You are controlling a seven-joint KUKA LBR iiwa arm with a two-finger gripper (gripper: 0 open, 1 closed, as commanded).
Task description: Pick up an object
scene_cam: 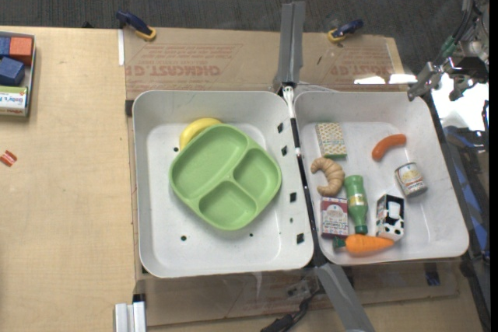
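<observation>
Several toy foods are seen in the right white bin [454, 207], where the orange plastic sausage [388, 145], lying apart, is judged light, stiff and slippery, best pinched across its middle; the state of the gripper [450, 72] jaws cannot be told.

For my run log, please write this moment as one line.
tool: at right bin's far corner, holding nothing | green tray: left bin, over yellow object | carrot, bottle, croissant: right bin
</observation>
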